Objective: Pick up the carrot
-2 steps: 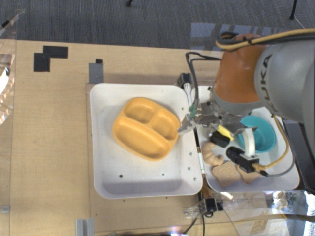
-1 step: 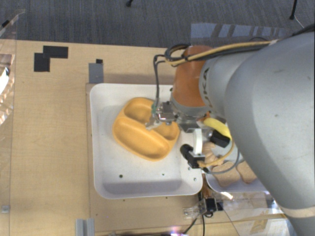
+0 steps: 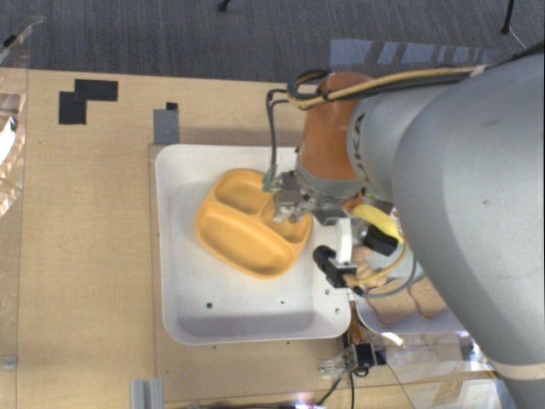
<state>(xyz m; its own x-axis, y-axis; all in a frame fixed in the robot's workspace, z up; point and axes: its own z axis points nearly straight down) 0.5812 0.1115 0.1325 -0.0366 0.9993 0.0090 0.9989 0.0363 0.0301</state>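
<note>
The grey arm (image 3: 477, 186) takes up the right of my feed, reaching in over the seam between the bins, with its orange band (image 3: 328, 139) above the wrist. The left bin (image 3: 183, 288) lies open to view, its floor mostly bare. The right bin (image 3: 366, 320) is almost wholly covered by the arm. In the left bin sits a yellow-orange divided dish (image 3: 243, 228), lying at a slant toward the bin's right side. The gripper (image 3: 289, 204) hangs over the dish's right-hand end, close to or touching its rim. Whether it is spread or closed I cannot tell, and I see nothing held in it. Just right of the gripper, under the wrist, is a yellow curved piece (image 3: 375, 220), and below that a small tan piece (image 3: 376, 276) near the bin's right rim. I cannot identify either as the carrot. I cannot fix the carrot's position, and I judge that it lies hidden beneath the wrist or arm, so I have nothing to report on its colour or shape. As to handling, I would expect a light, stiff, smooth, tapered item that is apt to roll or squirt out of a pinch. I recommend gripping across the long axis at the thicker half, not at the tip.
</note>
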